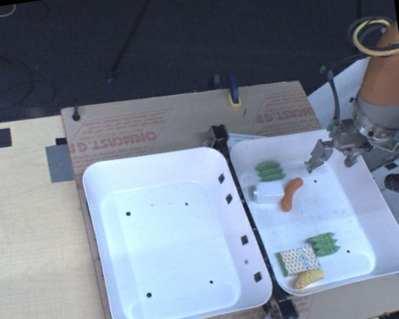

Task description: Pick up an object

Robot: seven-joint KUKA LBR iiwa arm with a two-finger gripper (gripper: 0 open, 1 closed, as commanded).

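Right bin [392,237], near end: a yellow piece [308,278] lies closest to the front wall, just beside a white patterned packet [299,259] lying flat behind it. A green pod-shaped item [323,245] sits just right of the packet, its long axis running roughly left to right.

Right bin, middle: an orange sausage-shaped item [290,194] lies flat, its long axis on a diagonal, the lower end pointing toward the front left and the upper end toward the back right. Its lower end is just beside a small white block [267,193]; whether the two touch cannot be told at this resolution. A second green item [269,172] lies behind the block, long axis left to right.

Left bin [167,237]: white, shallow, dark dots on its floor.

Surface: both bins rest side by side, joined by black clips [244,239], on a brown cardboard sheet [179,124] with reversed red lettering, which lies on a pale wooden tabletop [27,257]. A blue clamp [234,91] stands at the sheet's far edge. Dark floor with cables lies beyond.

Arm [383,88]: enters from the right, the orange band above a grey wrist. The pincer [327,151] hangs over the right bin's far right part, fingers apart, nothing between them, well apart from the orange item.
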